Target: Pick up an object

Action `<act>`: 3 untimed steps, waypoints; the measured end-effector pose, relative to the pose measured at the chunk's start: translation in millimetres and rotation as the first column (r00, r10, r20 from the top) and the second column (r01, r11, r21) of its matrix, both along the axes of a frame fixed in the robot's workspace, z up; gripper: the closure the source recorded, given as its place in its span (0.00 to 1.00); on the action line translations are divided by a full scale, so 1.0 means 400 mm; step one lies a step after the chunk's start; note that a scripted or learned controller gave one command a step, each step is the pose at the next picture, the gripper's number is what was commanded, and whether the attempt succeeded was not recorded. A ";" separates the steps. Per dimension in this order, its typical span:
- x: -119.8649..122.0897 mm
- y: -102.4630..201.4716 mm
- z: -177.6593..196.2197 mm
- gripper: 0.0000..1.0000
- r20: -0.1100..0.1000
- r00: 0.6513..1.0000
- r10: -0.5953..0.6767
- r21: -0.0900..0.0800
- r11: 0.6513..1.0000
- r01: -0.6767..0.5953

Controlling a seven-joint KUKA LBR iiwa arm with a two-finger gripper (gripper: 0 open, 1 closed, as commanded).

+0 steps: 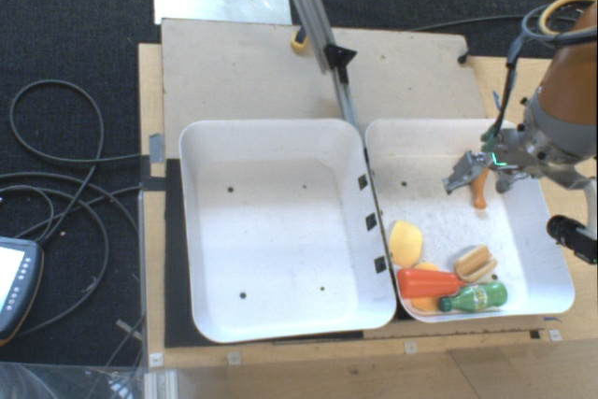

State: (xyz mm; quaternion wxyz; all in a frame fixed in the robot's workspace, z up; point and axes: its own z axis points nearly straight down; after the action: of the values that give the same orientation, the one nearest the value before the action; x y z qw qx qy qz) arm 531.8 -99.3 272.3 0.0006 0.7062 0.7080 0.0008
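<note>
In the right bin's near corner, a green bottle (475, 297), a toy hot dog (475, 263), a red-and-orange piece (427, 283) and a yellow piece (405, 243) crowd together, some touching. Farther back, the gripper (479, 175) hangs over the right bin (411, 145) with fingers spread, a slim orange item (479, 192) seemingly between them but not clearly held. A loose pinch could drop it. The far wall and right rim sit close; open floor lies toward the divider, and the left bin (271, 229) beyond offers room.
</note>
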 end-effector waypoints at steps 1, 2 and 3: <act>-0.010 -0.023 -0.121 0.00 -0.006 1.000 -0.003 0.000 1.000 0.003; -0.020 -0.010 -0.275 0.00 -0.007 1.000 -0.002 0.001 1.000 0.002; -0.039 -0.029 -0.399 0.00 -0.007 1.000 -0.004 0.001 1.000 0.004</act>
State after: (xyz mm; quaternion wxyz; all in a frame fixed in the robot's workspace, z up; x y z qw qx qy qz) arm 516.4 -110.8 112.5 -0.0020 0.7074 0.7068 -0.0013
